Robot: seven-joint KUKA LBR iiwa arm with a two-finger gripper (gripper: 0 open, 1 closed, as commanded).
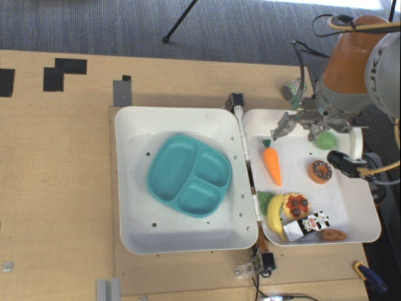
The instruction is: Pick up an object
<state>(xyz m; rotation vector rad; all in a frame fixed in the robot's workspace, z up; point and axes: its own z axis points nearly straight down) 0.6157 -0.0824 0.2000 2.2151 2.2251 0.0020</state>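
Note:
My gripper (296,133) hangs over the far end of the right bin (360,196), its two grey fingers spread apart with nothing between them. A green round object (326,140) lies just right of the right finger (315,132). An orange carrot (272,166) lies below the left finger (281,127). A chocolate doughnut (321,171) sits to the right of the carrot. At the near end lie a banana (274,213), a red-topped pastry (295,205), a black-and-white packet (311,222) and a brown pretzel (332,234).
The left bin (135,168) holds a teal divided plate (190,175). A ridge between the bins (247,168) runs down the middle. The arm's orange band (351,61) and cables (369,165) stand over the right bin's far right side.

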